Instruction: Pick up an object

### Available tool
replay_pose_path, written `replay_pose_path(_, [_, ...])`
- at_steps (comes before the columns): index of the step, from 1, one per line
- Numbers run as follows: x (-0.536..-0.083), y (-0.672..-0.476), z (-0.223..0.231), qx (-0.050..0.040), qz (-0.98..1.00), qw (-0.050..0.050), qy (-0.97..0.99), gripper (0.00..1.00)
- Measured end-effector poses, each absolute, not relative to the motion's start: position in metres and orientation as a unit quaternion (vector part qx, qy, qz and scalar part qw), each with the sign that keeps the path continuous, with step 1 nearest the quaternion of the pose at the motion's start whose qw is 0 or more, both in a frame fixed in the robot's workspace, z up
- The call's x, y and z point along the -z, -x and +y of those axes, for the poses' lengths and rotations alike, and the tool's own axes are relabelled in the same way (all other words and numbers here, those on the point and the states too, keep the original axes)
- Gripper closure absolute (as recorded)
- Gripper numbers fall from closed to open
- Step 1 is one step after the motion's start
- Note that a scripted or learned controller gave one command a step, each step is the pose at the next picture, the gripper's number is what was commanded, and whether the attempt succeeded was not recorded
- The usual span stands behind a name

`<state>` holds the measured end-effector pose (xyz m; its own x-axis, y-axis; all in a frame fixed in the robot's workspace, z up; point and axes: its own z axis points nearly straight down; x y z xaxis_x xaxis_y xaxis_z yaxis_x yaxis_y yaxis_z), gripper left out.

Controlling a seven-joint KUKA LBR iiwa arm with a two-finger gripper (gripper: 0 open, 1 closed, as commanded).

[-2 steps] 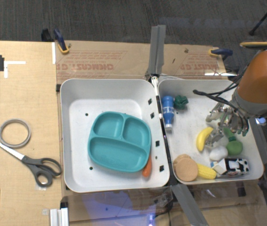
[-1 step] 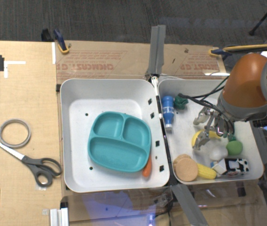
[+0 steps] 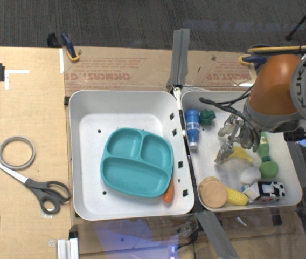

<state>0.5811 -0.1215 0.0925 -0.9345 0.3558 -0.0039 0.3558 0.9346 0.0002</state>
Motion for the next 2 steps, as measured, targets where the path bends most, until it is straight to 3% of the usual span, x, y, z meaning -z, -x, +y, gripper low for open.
replay_pose_path(1, [-0.103,-0.583,-0.121,0.0008,0.984,0.004,-0.179,1.00])
replay_pose_path(2, [-0.193,-0.622,-0.086,0.0002,0.987,0.003,-0.162,1.00])
